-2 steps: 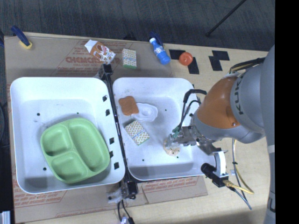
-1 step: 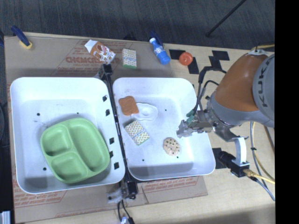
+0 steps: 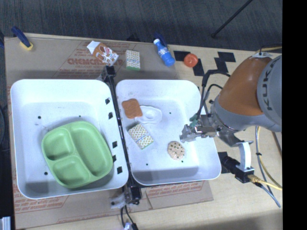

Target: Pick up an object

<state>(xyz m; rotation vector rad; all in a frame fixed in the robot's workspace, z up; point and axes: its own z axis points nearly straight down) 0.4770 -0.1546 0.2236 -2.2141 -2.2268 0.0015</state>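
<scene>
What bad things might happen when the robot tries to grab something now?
The gripper hovers near the right bin's wall, so it might bump it. The round speckled cookie lies flat and could slip away. The orange toast-shaped piece touches a clear white plastic piece, so both might shift together.

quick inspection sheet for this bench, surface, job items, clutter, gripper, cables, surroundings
surface: two white bins, left bin and right bin, side by side on a cardboard sheet
job's things: right bin holds an orange-brown piece, a patterned packet, a speckled cookie, a white piece
clutter: green divided tray in left bin; behind the bins, a wrapped snack, small packet, blue bottle, orange ball
gripper: gripper low over right bin, above-right of the cookie, nothing seen held
cables: yellow and black leads right of bins
surroundings: dark floor
</scene>
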